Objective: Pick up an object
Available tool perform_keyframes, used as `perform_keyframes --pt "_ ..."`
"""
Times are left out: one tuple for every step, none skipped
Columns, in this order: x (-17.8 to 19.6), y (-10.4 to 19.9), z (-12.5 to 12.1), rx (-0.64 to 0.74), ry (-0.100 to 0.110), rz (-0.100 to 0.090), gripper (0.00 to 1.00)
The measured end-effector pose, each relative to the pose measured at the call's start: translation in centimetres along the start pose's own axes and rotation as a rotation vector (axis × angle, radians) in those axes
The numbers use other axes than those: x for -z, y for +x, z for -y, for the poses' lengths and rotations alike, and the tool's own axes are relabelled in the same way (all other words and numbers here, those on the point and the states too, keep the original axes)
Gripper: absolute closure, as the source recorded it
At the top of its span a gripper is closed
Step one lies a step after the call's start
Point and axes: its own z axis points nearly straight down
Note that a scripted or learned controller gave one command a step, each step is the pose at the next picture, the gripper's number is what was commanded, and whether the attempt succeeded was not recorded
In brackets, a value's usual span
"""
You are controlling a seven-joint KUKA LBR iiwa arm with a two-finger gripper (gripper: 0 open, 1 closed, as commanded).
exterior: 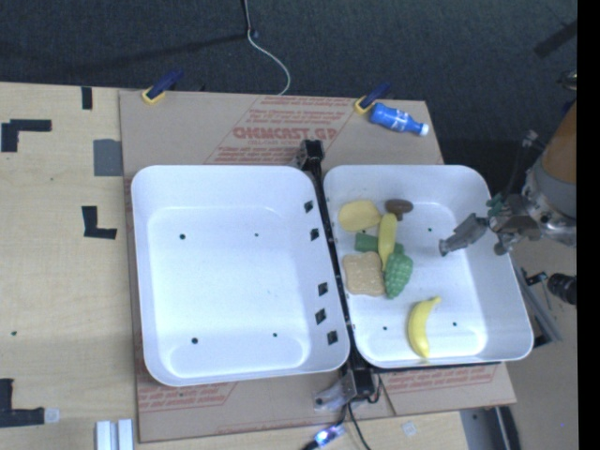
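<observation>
The right bin (487,345) holds several toy foods. A yellow lemon-like piece (358,216), a brown piece (399,207), a yellow corn-like stick (386,238), a green knobbly piece (398,274) and a tan bread slice (363,275) cluster on its left side. A banana (422,325) lies alone near the front. My gripper (473,246) hangs over the bin's right side, to the right of the cluster and above the banana. It is open, with nothing between its fingers.
The left bin (225,181) lies beside the right one, with a black hinge strip (324,251) between them. A blue bottle (398,118) lies on the cardboard behind the right bin. A cable (267,54) runs across the dark floor behind the bench.
</observation>
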Motion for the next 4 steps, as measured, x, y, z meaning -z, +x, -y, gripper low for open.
perform_keyframes --pt "-13.2 3.3 0.0 0.001 0.012 -0.005 0.00" --pt "-14.2 5.6 -7.6 0.005 -0.005 0.001 0.00" --pt "-14.2 8.4 -10.3 0.004 -0.004 0.001 0.00" --pt "-13.1 8.3 -10.3 0.002 -0.005 0.002 1.00"
